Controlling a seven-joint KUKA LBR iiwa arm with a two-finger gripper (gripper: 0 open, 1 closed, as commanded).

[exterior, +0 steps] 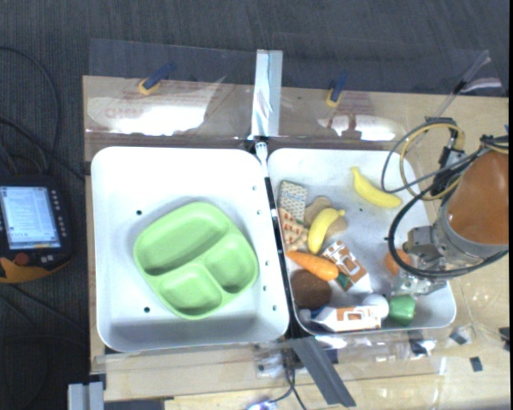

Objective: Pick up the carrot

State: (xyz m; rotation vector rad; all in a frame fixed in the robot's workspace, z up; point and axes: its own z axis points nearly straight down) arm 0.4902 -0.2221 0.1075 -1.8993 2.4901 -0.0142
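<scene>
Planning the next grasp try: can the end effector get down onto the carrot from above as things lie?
Probably yes. The carrot lies on top near the right bin's left wall, uncovered. But a banana, a small box and a brown fruit crowd it, so finger room looks tight.

The end effector [415,273] sits near the right bin's [363,162] right wall, its fingers hidden beneath the wrist and cables — their state cannot be told. An orange item [392,263] just left of it is mostly covered. The carrot's [313,266] right tip tucks under a small carton [345,262] — its print too small to read.
</scene>
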